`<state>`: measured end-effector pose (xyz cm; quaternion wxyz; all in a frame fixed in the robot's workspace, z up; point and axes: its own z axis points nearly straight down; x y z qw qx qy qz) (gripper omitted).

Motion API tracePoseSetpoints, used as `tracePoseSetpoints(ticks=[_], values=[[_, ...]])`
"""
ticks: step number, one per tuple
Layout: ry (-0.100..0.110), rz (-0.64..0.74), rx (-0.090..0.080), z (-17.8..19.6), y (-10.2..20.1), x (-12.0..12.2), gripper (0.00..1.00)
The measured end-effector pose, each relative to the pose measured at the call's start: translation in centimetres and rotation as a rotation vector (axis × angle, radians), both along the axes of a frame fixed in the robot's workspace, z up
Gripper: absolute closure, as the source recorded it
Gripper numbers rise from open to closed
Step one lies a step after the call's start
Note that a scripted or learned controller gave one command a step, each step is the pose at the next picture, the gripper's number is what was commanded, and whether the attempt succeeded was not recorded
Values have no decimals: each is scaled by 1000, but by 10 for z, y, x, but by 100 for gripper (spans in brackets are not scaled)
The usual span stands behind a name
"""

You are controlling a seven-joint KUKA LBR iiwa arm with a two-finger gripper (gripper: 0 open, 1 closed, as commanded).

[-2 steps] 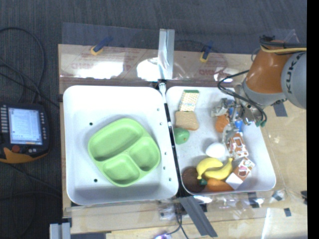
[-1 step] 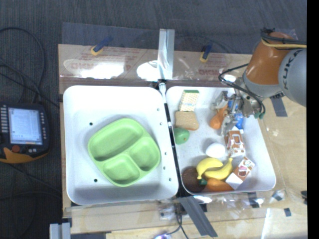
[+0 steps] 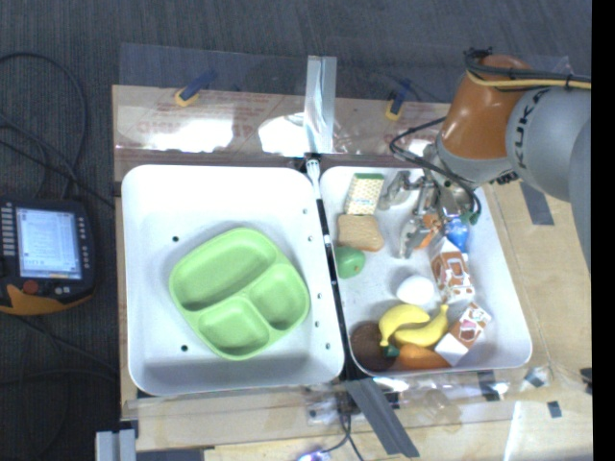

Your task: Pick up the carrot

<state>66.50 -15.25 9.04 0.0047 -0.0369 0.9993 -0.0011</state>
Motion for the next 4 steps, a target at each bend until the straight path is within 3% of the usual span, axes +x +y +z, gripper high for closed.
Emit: tracePoseSetpoints(ticks=[1,2,3,4], values=[[-1,-44,1,0,-54,-42,0],[-3,-154,4,0,36,-5,0],[-3,-207,-3,0,-68,-64,0],[-7,-290,5,0,25,-55,0]])
